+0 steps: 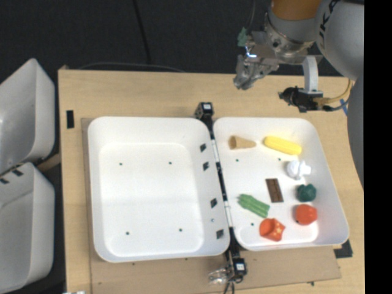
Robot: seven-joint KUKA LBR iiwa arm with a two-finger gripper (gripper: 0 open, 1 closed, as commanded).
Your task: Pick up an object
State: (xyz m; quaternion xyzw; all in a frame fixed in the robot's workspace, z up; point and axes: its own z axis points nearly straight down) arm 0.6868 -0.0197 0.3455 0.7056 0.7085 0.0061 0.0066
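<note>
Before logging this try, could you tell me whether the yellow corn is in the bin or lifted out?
In. The yellow corn lies on the right bin floor; the gripper hangs above the bench, apart.

The left bin (pixel 147 188) offers a bare floor with open room across it. The right bin (pixel 324 225) is crowded along its right side: corn (pixel 282 144), a white piece (pixel 297 169), a dark green item (pixel 307 192) and a tomato (pixel 305 214) sit close together. A brown bar (pixel 275 190), green pod (pixel 253 205) and red pepper (pixel 271 228) block the middle and near edge. Open floor lies by the hinge, below the cone (pixel 242 143).
</note>
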